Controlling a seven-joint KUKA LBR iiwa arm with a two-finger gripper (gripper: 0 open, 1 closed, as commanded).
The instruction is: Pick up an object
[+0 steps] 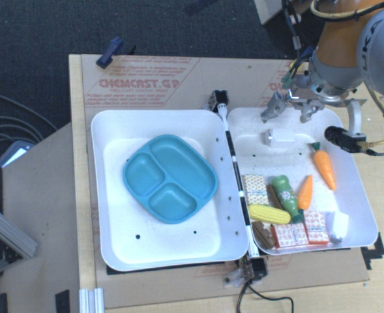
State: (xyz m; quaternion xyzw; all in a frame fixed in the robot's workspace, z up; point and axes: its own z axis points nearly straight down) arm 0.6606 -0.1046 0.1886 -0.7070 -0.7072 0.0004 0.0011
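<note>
Camera view: the gripper hangs over the far end of the right bin, its two fingers spread apart with nothing between them. Taking the right bin as landmark, the candidate objects lie mostly at its near end: a corn cob by its inner wall, a green toy just beyond the cob, a small carrot touching that toy's outer side, and two printed cartons along the near wall. A larger carrot lies apart near the bin's outer wall, and is the piece closest to the gripper. A small pale item sits on the bin floor almost under the fingers; its nature is hard to tell against the white. The left bin, beside the landmark, holds a blue divided plate. Judgement: the pick has not begun. The larger carrot looks the soundest target, being isolated. The fingers should straddle its narrow width across the long axis, descend fully to the floor before closing, and keep clear of the outer wall; the crowded near end risks a jammed or double grasp.
</note>
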